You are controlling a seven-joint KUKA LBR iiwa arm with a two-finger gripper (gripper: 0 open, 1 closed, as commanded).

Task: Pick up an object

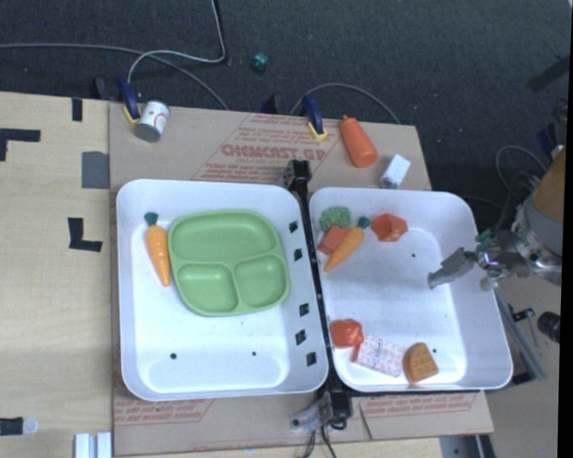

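In the camera view, the gripper [451, 269] is hovering over the right bin [452, 318] by its right rim; whether it is parted or closed, I cannot tell. Toy food is lying in that bin: a carrot [344, 247], a bread piece [419, 362].

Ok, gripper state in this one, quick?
Gripper: over the right bin, nothing seen in it; open or shut cannot be told.
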